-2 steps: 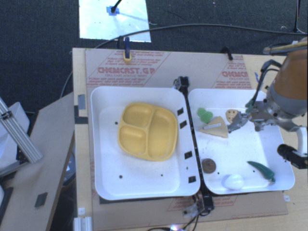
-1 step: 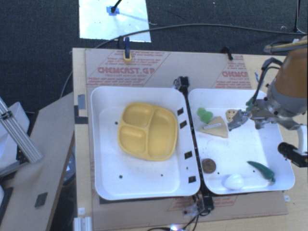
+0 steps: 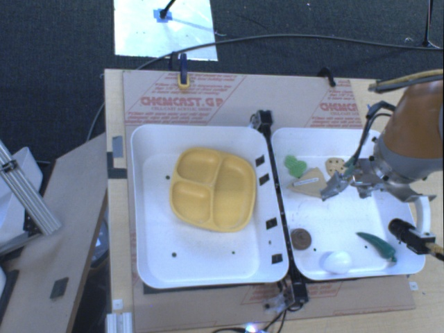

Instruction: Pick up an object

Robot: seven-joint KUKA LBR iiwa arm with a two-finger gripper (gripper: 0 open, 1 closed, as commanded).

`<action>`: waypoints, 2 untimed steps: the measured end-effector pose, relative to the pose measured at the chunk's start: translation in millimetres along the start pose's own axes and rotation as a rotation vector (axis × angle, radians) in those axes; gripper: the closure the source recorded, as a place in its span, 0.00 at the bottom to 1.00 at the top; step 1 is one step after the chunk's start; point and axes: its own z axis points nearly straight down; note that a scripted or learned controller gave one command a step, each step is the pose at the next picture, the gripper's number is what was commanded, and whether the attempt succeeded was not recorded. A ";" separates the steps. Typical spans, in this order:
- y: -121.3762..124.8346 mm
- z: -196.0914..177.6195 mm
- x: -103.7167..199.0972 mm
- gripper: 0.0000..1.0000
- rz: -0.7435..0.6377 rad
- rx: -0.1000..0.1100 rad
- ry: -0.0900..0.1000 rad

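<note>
My gripper (image 3: 331, 187) hangs over the middle of the right bin (image 3: 388, 272), reaching in from the right. Its tip is just right of a tan wedge (image 3: 307, 181) with a pale label on it; whether it touches the wedge I cannot tell. A small green piece (image 3: 295, 166) lies left of the wedge, near the bin's left wall. A tan perforated piece (image 3: 335, 164) sits just behind the gripper. Toward the front lie a brown round disc (image 3: 300, 238), a white egg (image 3: 338, 261) and a dark green pepper (image 3: 377, 244).
The left bin (image 3: 149, 255) holds a yellow divided plate (image 3: 213, 188) at its centre. A black-clipped divider (image 3: 272, 193) separates the two bins. The arm's grey and orange body (image 3: 415, 134) covers the right bin's far right corner.
</note>
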 end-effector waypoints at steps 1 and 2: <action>4.0 46.5 8.3 0.00 0.001 0.001 0.001; 5.6 93.1 0.0 0.00 0.001 0.001 0.000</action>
